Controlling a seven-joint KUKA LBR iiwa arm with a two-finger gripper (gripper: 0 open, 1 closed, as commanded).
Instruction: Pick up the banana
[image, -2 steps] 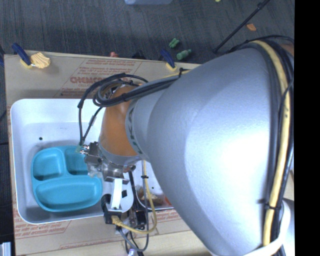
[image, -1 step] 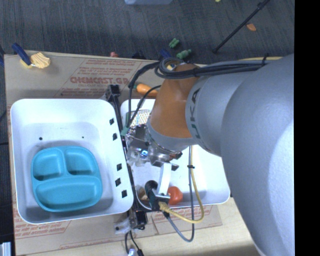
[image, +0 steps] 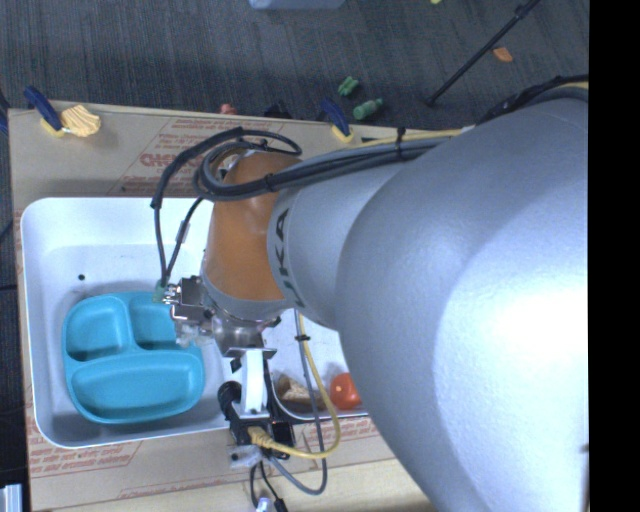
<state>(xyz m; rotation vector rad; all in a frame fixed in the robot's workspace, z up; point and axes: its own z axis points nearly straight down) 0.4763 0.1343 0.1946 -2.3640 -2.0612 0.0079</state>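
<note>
the grey arm (image: 480, 300) looms closest to the lens and covers most of the right-hand bin (image: 322, 345). its orange band (image: 240, 240) points down toward the seam between the two bins, with black cables (image: 220, 150) looped over it. the gripper (image: 243, 335) hangs below the band, just beside the left bin's right wall; whether it is spread or closed cannot be told from this angle.

in the exposed strip of the right-hand bin lie a small orange-red item (image: 343, 390) and a pale brown item (image: 296, 388), close together. the banana cannot be picked out for certain; much of that bin is hidden by the arm.

the left bin (image: 40, 220) holds a blue divided tray (image: 130, 355) at its near end.

printed cardboard (image: 130, 150) covers the bench, held along the far edge by two blue clamps (image: 42, 105) (image: 333, 115), with a yellow piece (image: 82, 122) beside the left one. beyond lies dark carpet (image: 150, 50), where green bits (image: 358, 100) and an orange scrap (image: 503, 55) are scattered near a thin black rod (image: 480, 55).
</note>
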